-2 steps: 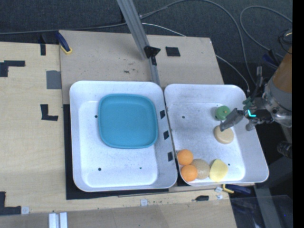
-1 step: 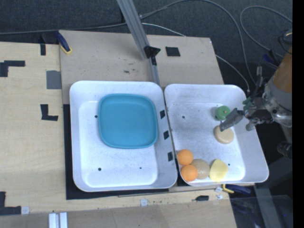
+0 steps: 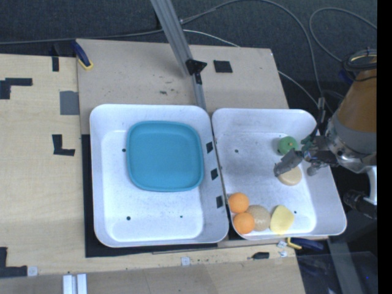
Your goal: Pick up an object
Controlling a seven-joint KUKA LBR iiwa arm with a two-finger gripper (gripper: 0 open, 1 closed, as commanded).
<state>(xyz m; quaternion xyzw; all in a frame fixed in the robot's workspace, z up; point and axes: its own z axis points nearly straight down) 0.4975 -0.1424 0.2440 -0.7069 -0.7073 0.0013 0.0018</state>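
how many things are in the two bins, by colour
teal: 1, the plate in the left bin
orange: 2, balls
green: 1, ball
tan: 1, round piece
yellow: 1, piece
cream: 1, piece by the gripper
total: 7

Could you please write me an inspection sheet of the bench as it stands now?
Surface: wooden bench with black tape marks; left bin and right bin side by side.
Job's things: in the right bin, green ball, pale piece under the tool, two orange balls, beige ball, yellow piece along the near edge.
Clutter: blue plate flat in the left bin.
Grippers: tool low over the right bin, above the pale piece; grasp cannot be told.
Cables: white cables on the dark floor beyond the bench.
Surroundings: grey pole slanting over the bench's far side.
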